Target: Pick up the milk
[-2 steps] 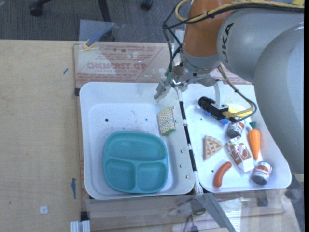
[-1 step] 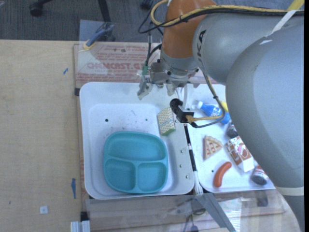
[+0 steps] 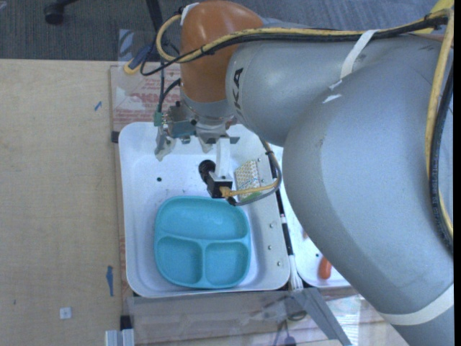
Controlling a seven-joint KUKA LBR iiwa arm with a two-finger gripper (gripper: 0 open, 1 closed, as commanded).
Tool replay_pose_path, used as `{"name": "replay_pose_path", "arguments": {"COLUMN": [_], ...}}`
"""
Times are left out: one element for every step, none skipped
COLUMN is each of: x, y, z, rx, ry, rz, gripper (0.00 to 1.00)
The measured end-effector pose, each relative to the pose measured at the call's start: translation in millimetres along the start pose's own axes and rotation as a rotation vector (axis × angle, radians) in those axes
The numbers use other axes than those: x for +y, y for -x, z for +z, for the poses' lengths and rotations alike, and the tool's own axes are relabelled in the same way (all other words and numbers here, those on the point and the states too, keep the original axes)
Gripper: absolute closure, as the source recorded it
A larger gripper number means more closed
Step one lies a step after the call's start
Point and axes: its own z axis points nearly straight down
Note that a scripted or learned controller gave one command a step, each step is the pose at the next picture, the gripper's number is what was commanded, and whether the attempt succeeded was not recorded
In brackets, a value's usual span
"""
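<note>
My gripper (image 3: 184, 132) hangs low over the far end of the left white bin (image 3: 137, 215), just inside its back wall. The wide grey arm and its orange band cover it from above, so what lies under it is hidden. Nothing can be seen held in it. A small pale object with a dotted face (image 3: 248, 173) sits by the bin's right wall, just right of the gripper; I cannot tell what it is.
A light blue divided plate (image 3: 203, 244) fills the near half of the left bin. The arm hides most of the right bin (image 3: 310, 269), where a small orange thing (image 3: 325, 267) peeks out. Bare wooden bench (image 3: 57, 193) lies to the left.
</note>
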Motion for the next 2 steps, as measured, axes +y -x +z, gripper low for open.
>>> {"name": "replay_pose_path", "arguments": {"x": [-6.5,17.0], "y": [71.3,12.5], "z": [31.6,73.0], "rx": [0.0,0.0], "ry": [-0.005,0.008], "rz": [-0.117,-0.043], "gripper": [0.0,0.0]}}
